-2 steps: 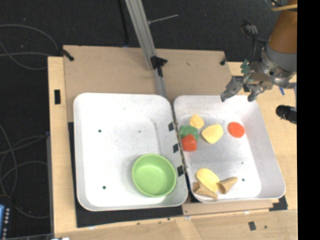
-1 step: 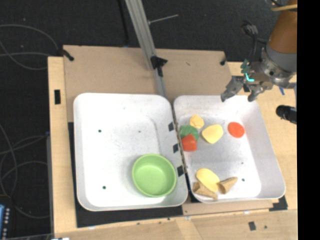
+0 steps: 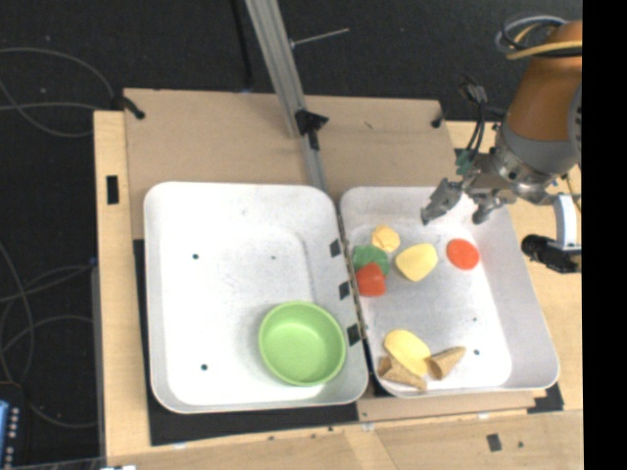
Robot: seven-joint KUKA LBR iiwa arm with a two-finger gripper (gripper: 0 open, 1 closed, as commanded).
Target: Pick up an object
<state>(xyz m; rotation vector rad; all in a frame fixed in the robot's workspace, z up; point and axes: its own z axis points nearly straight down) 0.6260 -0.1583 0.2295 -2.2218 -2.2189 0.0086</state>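
My gripper (image 3: 460,208) hangs open over the back of the right bin (image 3: 509,360), its two dark fingers spread with nothing between them. Just below it lie a red round piece (image 3: 462,254), a yellow lump (image 3: 416,261) and a smaller yellow piece (image 3: 385,238). Further left sit a green piece (image 3: 368,256) and a red piece (image 3: 370,280), touching each other. At the bin's front rest another yellow lump (image 3: 406,348) and tan cone-shaped pieces (image 3: 446,361).
The left bin (image 3: 196,262) holds a green bowl (image 3: 302,342) near its front right corner. A grey metal pole (image 3: 279,62) slants up behind the bins. Black cables lie on the dark floor at left.
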